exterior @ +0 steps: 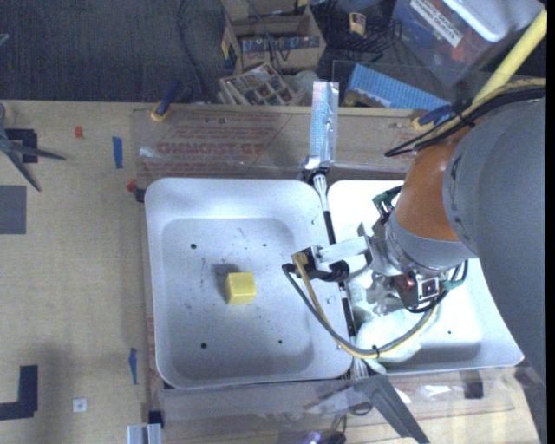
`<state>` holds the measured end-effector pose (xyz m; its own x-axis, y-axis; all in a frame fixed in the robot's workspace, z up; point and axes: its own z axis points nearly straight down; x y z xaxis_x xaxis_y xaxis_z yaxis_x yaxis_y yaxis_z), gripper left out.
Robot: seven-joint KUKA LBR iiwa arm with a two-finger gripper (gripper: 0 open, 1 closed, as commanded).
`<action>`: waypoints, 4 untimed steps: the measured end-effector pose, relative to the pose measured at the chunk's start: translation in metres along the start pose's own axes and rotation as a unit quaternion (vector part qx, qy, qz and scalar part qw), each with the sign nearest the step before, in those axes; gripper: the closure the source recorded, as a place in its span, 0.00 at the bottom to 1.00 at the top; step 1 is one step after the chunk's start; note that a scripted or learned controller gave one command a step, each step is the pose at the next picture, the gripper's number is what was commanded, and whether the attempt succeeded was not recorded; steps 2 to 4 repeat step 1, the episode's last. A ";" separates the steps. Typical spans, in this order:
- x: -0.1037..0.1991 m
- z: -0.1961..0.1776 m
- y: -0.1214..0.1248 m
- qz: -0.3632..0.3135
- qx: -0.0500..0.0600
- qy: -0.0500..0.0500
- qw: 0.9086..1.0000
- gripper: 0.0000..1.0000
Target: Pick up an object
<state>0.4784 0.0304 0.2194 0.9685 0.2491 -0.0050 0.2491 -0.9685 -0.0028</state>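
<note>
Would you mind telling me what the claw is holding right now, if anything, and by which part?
It cannot be told: the claw sits over the right bin, its tips hidden. The yellow block lies apart in the left bin.

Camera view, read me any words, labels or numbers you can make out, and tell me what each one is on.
Red lettering on the clear panel behind the bins: seen mirrored, too blurred to read.
White label on the blue box at top right: print too small to read.
Yellow block: no markings.
</note>
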 end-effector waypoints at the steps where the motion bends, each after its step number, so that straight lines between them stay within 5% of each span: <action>1: 0.000 -0.009 0.001 0.000 0.000 0.000 1.000 1.00; 4: 0.000 -0.009 0.001 0.000 0.000 0.000 1.000 1.00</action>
